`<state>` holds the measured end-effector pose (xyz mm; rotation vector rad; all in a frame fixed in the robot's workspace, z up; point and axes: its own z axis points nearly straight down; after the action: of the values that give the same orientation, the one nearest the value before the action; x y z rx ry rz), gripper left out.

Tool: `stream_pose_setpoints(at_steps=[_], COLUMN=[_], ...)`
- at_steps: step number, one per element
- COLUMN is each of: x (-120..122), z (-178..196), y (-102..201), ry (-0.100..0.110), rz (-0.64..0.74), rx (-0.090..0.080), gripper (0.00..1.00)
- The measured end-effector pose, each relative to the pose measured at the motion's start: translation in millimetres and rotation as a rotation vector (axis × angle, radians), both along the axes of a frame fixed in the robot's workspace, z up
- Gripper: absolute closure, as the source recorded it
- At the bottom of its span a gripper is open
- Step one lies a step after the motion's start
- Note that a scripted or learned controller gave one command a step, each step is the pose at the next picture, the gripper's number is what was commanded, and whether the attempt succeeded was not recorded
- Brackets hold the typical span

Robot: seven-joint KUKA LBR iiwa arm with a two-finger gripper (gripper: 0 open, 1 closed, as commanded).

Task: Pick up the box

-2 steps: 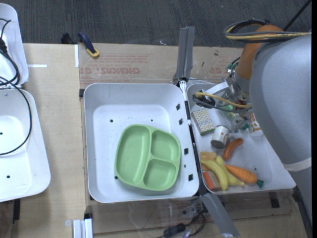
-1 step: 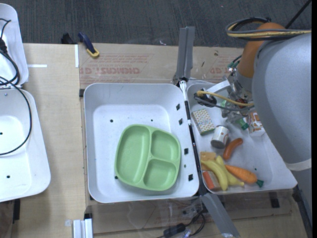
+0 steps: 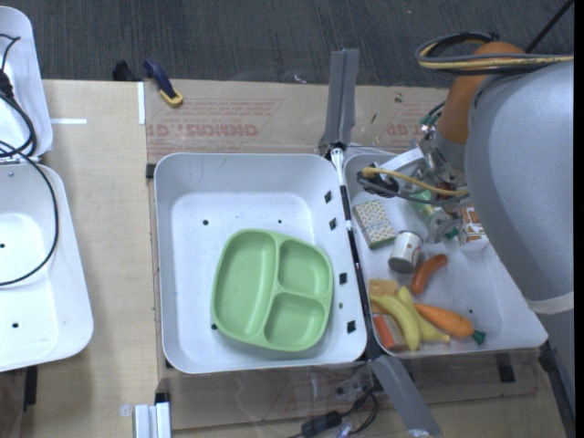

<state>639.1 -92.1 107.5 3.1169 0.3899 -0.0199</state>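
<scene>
A small flat box (image 3: 374, 222) with a pale green checked top lies in the right bin (image 3: 507, 307), near its left wall. A second little carton (image 3: 472, 229), orange and white, peeks out from under the arm at the bin's right side. My gripper (image 3: 443, 219) hangs low over the back of the right bin, between the two, to the right of the checked box and just left of the carton. Cables and the grey wrist cover much of it. Nothing is visibly held.
Also in the right bin are a small can (image 3: 404, 250), a sausage (image 3: 429, 273), bananas (image 3: 401, 312) and a carrot (image 3: 446, 319). The left bin (image 3: 182, 208) holds a green divided plate (image 3: 272, 290). The arm's bulk (image 3: 525, 172) covers the right bin's far right.
</scene>
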Motion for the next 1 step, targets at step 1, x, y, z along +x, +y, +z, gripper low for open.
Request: stream_pose_setpoints(at_steps=[1], x=[-20.2], z=[-16.4], y=[-2.9], ry=[-0.008], rz=[-0.046], rx=[0.002], gripper=[0.00])
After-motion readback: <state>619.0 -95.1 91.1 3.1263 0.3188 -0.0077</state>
